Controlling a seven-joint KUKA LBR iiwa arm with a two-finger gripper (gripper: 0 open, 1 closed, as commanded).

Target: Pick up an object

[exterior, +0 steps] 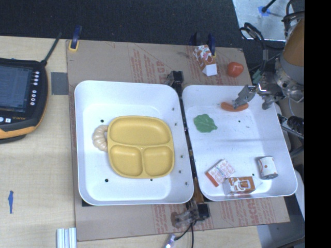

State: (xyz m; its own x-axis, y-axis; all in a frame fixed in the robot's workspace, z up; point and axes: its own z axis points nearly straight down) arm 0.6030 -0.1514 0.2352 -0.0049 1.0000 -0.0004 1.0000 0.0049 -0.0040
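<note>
**Inspector:** State the gripper's position.

**Assessor:** The gripper sits low over the far end of the right bin, reaching in from the right. One grey finger is visible, angled down at the orange sausage-shaped item and touching or overlapping its right end. Whether the gripper is released, clenched or grasping the item, I cannot tell; nothing confirms a hold.

**Inspector:** Where does that item lie?

**Assessor:** Flat on the bin floor near the far wall, just right of the green leaf-like piece. In my judgement it is the likely target, since the gripper is placed directly at it.

**Inspector:** Other contents?

**Assessor:** At the near end of the same bin: a small red-and-white packet, a brown carton just beside it, and a small can on its side. All lie well apart from the gripper. The left bin holds a yellow divided tray, with a tan item tucked against its left edge.

**Inspector:** Anything outside the bins?

**Assessor:** A red tomato-like ball and a small box rest on the desk beyond the right bin, outside the working area.

**Inspector:** Risk?

**Assessor:** The item is slim and close to the wall; an off-centre closure could slip off it.
</note>
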